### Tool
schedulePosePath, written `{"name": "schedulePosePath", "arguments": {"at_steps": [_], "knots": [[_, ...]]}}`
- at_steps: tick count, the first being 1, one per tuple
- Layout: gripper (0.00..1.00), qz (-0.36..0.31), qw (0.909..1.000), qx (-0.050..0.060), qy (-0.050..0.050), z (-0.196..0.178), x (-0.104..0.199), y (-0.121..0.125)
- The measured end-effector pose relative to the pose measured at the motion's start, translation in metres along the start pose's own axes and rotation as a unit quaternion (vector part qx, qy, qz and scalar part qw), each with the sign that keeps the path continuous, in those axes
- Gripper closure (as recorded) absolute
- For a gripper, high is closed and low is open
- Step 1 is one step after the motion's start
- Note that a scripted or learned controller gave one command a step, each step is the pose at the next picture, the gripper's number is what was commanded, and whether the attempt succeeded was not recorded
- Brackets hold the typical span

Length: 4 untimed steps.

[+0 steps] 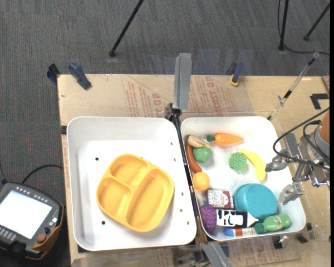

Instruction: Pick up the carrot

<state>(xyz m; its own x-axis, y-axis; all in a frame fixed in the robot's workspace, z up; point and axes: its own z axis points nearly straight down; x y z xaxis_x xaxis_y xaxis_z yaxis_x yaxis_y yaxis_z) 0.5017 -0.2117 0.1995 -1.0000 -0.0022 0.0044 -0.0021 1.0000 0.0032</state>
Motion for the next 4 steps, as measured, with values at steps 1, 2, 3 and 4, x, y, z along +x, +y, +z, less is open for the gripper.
{"name": "schedulePosePath", "arguments": {"at_steps": [1, 2, 3, 4], "knots": [[0.00, -0.022, 0.9998, 0.001, -0.003, -0.031, -0.086, 0.027], [0.00, -0.101, 0.9949, -0.002, 0.004, 0.099, -0.135, 0.053], [0.00, 0.185, 0.9827, -0.002, 0.007, 0.110, -0.142, 0.030], [0.00, 0.413, 0.9108, 0.001, 0.005, 0.115, -0.133, 0.047]]}}
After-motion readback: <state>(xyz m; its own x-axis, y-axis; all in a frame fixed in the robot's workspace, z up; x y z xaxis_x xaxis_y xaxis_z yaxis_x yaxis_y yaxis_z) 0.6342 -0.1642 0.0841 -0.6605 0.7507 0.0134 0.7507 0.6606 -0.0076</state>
